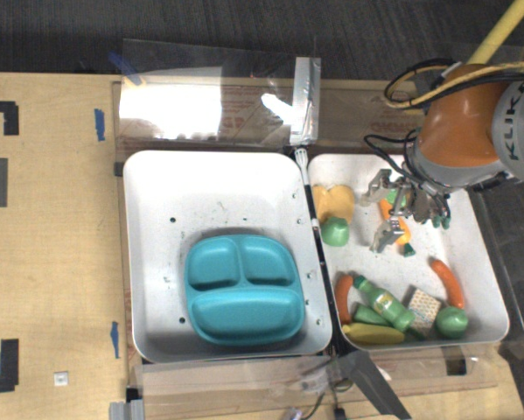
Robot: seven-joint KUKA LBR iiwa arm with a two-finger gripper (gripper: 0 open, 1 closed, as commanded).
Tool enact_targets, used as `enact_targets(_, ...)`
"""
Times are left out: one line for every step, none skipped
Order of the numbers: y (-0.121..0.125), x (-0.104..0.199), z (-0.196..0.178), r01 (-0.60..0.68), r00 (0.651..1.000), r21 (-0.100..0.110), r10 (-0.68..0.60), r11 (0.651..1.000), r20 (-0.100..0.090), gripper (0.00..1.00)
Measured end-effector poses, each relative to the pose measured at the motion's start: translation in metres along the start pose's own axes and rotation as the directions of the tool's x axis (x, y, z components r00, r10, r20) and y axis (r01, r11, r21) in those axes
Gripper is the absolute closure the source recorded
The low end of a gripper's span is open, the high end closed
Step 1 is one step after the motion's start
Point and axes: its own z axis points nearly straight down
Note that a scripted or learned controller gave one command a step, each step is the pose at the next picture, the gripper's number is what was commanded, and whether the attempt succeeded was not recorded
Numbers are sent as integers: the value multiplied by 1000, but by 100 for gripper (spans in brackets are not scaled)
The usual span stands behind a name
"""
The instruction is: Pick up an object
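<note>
Gripper [400,221], fingers' state unclear, over right bin [493,278] of toy food; teal tray [242,289] in left bin [148,234].

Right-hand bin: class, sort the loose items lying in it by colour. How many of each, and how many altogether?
Counting what can be told apart in the right-hand bin:
Green: 3 (ball, bottle, round piece)
Orange or red: 2 (long piece, piece by the divider)
Yellow: 2 (block, banana-like piece)
Tan checked block: 1
Total: 8
</note>
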Motion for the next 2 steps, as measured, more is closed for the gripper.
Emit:
enact_targets(7, -23, 20, -143, 990, 0, 143, 990, -15, 0)
enact_targets(3, 22, 18, -168, 986, 1, 168, 986, -13, 0)
